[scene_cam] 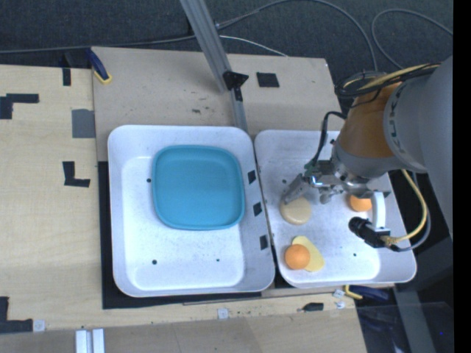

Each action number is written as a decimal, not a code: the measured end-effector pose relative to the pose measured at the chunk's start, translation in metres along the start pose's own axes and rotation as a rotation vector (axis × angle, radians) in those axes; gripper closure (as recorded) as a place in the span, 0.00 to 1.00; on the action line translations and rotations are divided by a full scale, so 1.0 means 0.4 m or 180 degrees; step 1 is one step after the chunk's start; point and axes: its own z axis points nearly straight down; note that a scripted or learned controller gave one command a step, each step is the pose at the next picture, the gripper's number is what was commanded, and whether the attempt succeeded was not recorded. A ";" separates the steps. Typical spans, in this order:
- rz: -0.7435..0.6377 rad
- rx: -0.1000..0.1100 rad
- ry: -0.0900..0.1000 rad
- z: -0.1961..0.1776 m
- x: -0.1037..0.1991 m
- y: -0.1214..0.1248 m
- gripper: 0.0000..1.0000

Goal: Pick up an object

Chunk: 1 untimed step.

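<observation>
In the right bin (383,271) lie a beige rounded piece (296,212), an orange ball (296,257) resting against a flat yellow piece (314,256), and a small orange object (360,203) near the right wall. My gripper (309,195) hangs low over the middle of this bin, just above and behind the beige piece. Its fingers are spread open, one finger (291,194) slanting left, and nothing sits between them. The wrist partly hides the small orange object.
The left bin (125,219) holds a square blue plate (199,186). A grey metal strut (213,43) slants down to the gap between the bins. Cables loop behind the arm at the upper right, and a black fitting (368,232) juts beside the wrist.
</observation>
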 end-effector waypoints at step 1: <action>0.0000 -0.0020 -0.0004 0.065 0.000 0.001 0.00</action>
